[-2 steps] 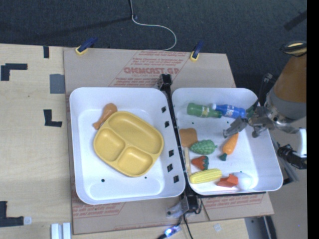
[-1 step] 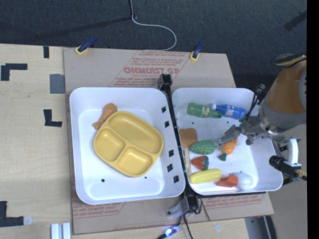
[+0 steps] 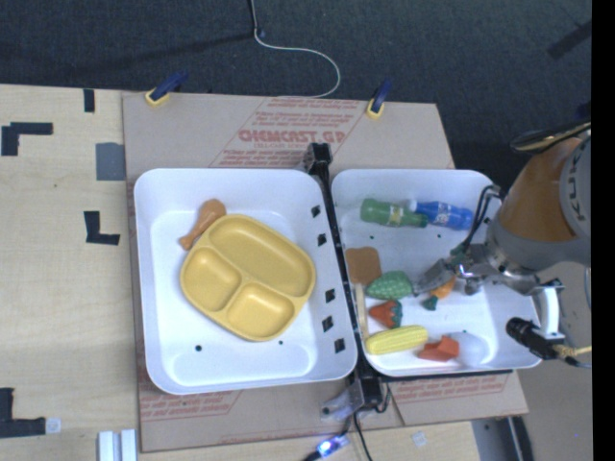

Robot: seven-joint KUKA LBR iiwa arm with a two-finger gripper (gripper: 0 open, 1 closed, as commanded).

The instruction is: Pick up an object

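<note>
Objects for picking lie in the right bin (image 3: pixel 480 182), where we log the gripper (image 3: pixel 440 281) low among them; whether its fingers are apart or together we cannot tell, and we see nothing held between them.

Risks, as we judge them: the toys sit crowded, so a closing grasp may catch two at once or nudge one aside and come up empty. A small orange piece (image 3: pixel 440 293) lies just under the gripper and could skid away.

Near row: yellow corn (image 3: pixel 395 339) beside the centre divider, and a red-orange piece (image 3: pixel 439 351) just right of it.

Middle row: a red piece (image 3: pixel 384 313) touching a green leafy toy (image 3: pixel 389 284), both just left of the gripper and in the way of any sweep toward the divider; a brown flat piece (image 3: pixel 363 262) behind them.

Far row: a green bottle (image 3: pixel 393 213) and blue bottle (image 3: pixel 444 214) end to end, well clear.

Left bin (image 3: pixel 154 286): yellow divided plate (image 3: pixel 247 277) over an orange drumstick (image 3: pixel 201 224). Both bins rest on cardboard on the table (image 3: pixel 58 286).
</note>
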